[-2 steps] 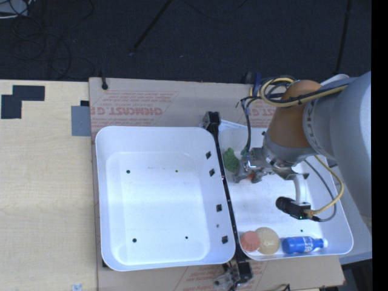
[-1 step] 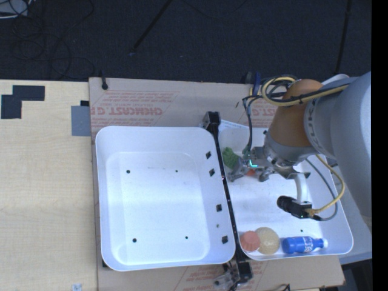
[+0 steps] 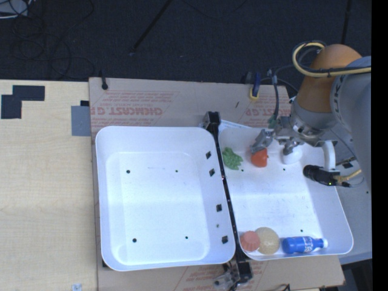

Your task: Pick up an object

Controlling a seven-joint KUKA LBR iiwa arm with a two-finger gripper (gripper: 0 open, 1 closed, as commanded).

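My gripper hangs over the far end of the right bin, fingers spread open and nothing between them. A small red object lies just under its left fingertip. A small white object lies under the right fingertip. A green leafy piece sits to the left, near the divider. Along the near wall lie a reddish ball, a cream ball and a blue bottle on its side.
The left bin sits beside the right one, with a black divider between them. Both rest on a cardboard sheet. The arm's orange band and cables rise at the right.
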